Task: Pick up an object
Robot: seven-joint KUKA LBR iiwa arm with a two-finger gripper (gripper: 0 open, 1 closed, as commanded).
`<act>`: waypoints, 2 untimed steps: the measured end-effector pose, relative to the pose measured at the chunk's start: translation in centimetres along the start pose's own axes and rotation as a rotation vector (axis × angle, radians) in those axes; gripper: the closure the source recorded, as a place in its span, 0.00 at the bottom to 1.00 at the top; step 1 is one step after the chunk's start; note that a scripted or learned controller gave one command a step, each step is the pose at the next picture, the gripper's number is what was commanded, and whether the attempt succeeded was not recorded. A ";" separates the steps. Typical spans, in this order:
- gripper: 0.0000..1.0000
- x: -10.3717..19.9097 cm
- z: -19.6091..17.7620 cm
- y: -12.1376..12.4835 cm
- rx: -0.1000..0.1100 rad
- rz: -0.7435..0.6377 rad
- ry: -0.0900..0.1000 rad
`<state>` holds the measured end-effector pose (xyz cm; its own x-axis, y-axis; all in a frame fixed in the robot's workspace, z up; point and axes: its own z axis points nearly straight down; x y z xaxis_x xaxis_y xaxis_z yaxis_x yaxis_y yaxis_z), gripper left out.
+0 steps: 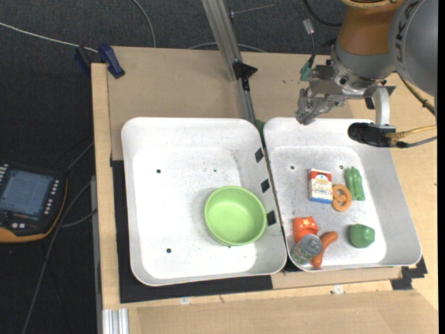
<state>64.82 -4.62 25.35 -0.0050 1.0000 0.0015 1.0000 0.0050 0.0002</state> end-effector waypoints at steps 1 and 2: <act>1.00 4.6 1.2 -1.1 0.000 0.001 0.000; 1.00 10.0 0.6 -2.2 -0.001 0.000 0.000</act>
